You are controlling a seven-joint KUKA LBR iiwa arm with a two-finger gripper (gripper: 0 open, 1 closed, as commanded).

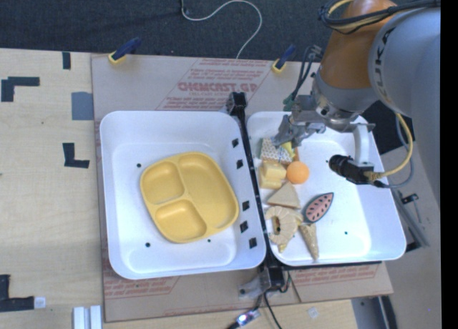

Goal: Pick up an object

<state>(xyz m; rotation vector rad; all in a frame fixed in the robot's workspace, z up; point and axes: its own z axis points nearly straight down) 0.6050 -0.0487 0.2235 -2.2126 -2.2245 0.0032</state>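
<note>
My gripper hangs low over the upper left of the right bin, right above a small pile of objects. Just under it lie a speckled grey-and-white piece and a yellow bit. Below those sit a pale yellow block and an orange ball. Further down are a tan wedge, a grey-and-red oval piece, a beige lumpy object and a cone-shaped piece.
The left bin holds a yellow three-compartment plate. A black divider strip runs between the bins. A black fitting and cables hang off the arm over the right bin. Cardboard lies under both bins.
</note>
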